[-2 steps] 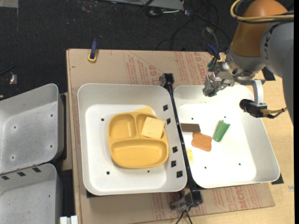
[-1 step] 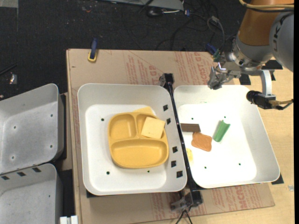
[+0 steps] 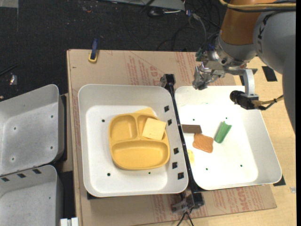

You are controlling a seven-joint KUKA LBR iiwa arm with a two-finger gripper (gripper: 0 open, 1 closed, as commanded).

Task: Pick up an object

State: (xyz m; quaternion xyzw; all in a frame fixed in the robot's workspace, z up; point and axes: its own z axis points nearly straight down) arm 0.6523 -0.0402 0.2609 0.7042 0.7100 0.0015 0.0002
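Inside left bin, yellow tray, right bin, green cylinder, gripper state unclear

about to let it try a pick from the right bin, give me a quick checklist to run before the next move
1. Targets present in right bin: green object, orange piece, brown block. Ok.
2. Green object apart from the others: ok.
3. Orange piece apart from brown block: not ok, they touch.
4. Pincer above a target: not ok, it is at the bin's far rim.
5. Pincer open: cannot tell.
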